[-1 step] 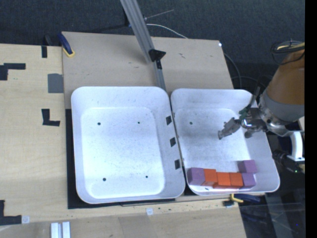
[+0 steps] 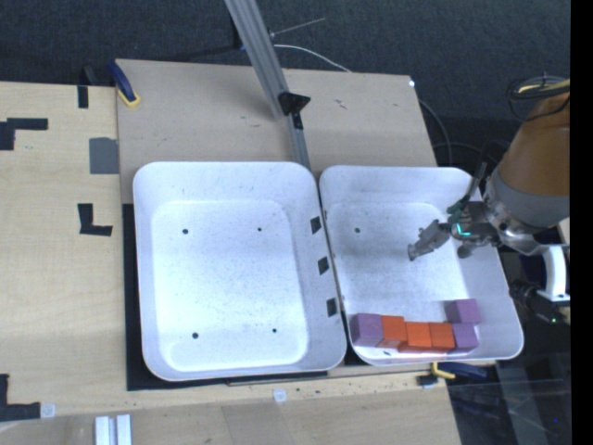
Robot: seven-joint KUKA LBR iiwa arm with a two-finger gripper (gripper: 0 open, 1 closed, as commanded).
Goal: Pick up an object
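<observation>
Several blocks lie along the front wall of the right bin point(image 2: 389, 185): a purple block point(image 2: 369, 328) at the left, orange blocks point(image 2: 419, 334) in the middle, and purple blocks point(image 2: 463, 323) at the right. My gripper point(image 2: 428, 243) hangs over the middle right of that bin, well behind the blocks, reaching in from the right. Nothing shows between its fingers.
The left bin point(image 2: 227, 267) sits beside the right one on a brown bench. A metal rail point(image 2: 264, 54) slants down from the top to the gap between the bins. Black clips point(image 2: 322, 265) line the shared wall.
</observation>
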